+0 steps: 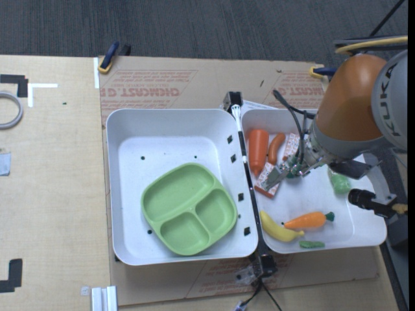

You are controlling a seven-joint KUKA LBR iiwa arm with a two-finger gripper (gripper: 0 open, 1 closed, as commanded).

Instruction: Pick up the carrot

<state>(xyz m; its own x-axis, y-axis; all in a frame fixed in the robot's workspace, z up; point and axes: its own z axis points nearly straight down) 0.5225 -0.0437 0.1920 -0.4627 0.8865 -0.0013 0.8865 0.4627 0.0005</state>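
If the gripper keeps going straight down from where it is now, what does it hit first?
Most likely the red-and-white packet lying right under the gripper, not the carrot, which lies nearer the front of the right bin. Depth is hard to judge from this slanted view.

Pale wooden tabletop (52, 193) under even light, cardboard sheet (168, 86) laid across it, dark grey carpet floor (194, 15) beyond.

- My arm (363, 102) runs off the right edge, and its orange band covers the far right part of the right bin (337, 235).
- My gripper (290, 168) is too small and cluttered to read.
- The green thing (340, 183) by my wrist is partly covered; I can't identify it.
- The print on the flat packet (269, 180) under my gripper is too small to read.
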